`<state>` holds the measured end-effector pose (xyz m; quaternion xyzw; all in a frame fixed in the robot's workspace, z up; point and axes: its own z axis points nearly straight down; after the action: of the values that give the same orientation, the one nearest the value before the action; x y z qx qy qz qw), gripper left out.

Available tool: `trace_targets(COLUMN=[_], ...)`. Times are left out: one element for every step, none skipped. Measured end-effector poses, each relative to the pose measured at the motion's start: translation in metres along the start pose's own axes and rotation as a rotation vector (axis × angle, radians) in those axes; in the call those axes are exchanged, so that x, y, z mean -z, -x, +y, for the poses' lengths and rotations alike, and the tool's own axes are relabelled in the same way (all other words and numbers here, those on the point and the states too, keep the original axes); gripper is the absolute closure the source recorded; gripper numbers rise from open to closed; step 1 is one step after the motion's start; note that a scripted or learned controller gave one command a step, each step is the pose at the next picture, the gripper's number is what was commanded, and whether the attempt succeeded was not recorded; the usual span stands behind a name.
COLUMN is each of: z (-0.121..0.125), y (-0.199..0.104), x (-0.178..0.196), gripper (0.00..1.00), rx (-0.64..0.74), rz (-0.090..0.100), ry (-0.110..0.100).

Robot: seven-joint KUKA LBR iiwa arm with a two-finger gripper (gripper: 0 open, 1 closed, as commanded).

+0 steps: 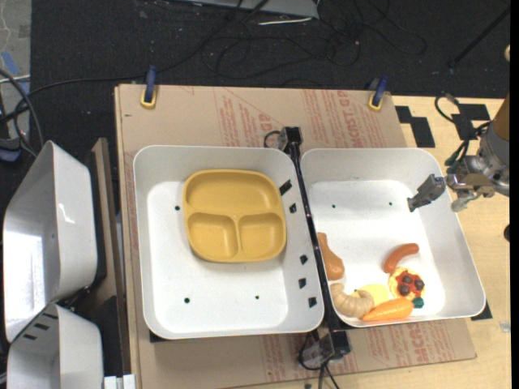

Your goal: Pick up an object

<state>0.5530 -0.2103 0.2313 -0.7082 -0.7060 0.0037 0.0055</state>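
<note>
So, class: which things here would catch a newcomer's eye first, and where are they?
The yellow divided plate stands out, alone in the left bin. Next, bright toy foods cluster in the right bin's near corner, among them a carrot and a sausage. The gripper hangs at that bin's right rim.

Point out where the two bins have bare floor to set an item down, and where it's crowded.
Left bin: bare floor along the front and both sides of the yellow divided plate. Right bin: the rear half is bare, though the gripper hangs over its right rear rim. The front is crowded with toy food.
</note>
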Motion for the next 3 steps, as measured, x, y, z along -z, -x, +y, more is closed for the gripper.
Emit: trace_targets(z=[0.003,0.006,0.010], y=[-0.001,0.003,0.006], x=[0.008,-0.036,-0.097], gripper=[0.00,0.00,0.00], rx=[0.004,0.002,0.002], rz=[-0.003,-0.002,-0.003], ry=[0.013,0.010,0.012])
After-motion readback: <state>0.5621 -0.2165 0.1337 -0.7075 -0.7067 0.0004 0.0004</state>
